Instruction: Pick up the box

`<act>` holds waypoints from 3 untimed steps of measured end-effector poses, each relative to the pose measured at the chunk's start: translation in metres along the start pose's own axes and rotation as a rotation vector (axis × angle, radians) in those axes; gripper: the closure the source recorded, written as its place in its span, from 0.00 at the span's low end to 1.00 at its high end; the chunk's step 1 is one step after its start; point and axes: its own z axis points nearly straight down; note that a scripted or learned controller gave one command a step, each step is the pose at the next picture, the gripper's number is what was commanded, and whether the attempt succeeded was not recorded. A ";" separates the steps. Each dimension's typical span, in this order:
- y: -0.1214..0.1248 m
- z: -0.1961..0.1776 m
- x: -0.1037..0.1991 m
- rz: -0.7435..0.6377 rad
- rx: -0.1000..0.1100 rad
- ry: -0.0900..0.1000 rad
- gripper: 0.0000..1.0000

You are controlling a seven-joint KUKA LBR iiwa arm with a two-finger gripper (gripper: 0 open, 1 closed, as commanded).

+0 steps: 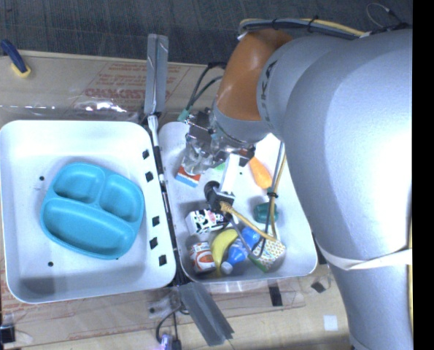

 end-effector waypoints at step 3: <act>-0.052 -0.011 0.085 0.095 0.003 -0.001 1.00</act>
